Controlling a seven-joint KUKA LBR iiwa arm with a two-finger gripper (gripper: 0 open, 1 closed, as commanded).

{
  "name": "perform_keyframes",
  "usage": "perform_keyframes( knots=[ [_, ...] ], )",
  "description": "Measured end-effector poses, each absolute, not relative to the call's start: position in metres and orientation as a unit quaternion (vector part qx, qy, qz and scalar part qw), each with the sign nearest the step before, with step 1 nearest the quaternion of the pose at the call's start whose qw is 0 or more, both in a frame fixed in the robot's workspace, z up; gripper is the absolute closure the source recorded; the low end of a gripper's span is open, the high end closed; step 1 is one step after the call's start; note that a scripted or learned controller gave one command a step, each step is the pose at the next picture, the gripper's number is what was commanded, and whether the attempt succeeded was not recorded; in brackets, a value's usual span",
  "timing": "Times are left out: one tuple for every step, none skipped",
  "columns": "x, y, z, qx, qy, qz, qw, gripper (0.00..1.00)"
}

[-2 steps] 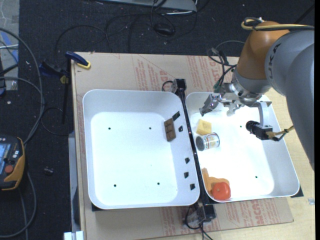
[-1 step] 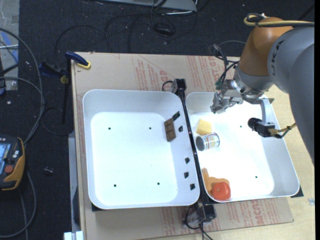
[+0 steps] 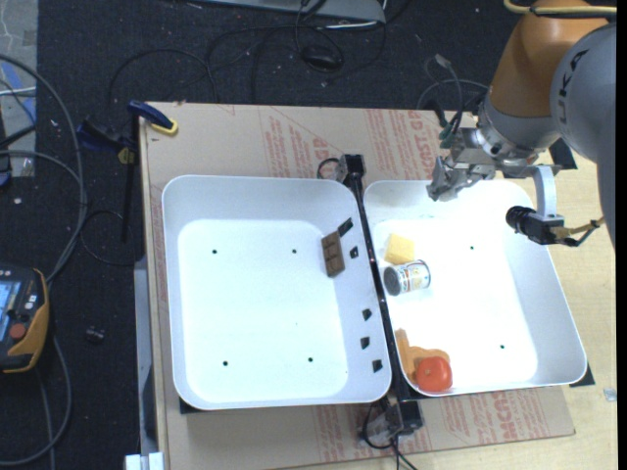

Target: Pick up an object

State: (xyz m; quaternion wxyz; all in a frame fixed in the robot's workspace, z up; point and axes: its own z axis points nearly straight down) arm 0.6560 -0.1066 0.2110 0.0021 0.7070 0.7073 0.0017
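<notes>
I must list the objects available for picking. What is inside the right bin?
The right bin holds a yellow block, a small can lying on its side, and a red ball touching an orange object. The ball covers part of that orange object.

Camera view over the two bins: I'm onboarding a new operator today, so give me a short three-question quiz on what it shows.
1. True or false: the brown block lies in the left bin.
2. Which thing lies nearest the right bin's front left corner?
A. the small can
B. the red tomato
C. the yellow block
3. Fill in: the claw hangs over the right bin's ____ edge.

Key: 1 true; 2 B; 3 far
</notes>
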Motion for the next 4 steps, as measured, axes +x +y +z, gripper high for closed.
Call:
perform_keyframes(
  knots=[
    [0.657,-0.107,0.264,0.707,0.707,0.0015,0.002,1.00],
    [0.636,-0.066,0.251,0.706,0.708,0.0000,-0.001,1.00],
    [0.619,-0.021,0.238,0.706,0.708,0.0000,-0.001,1.00],
    [0.588,0.027,0.237,0.706,0.709,0.0004,0.000,1.00]
  ],
)
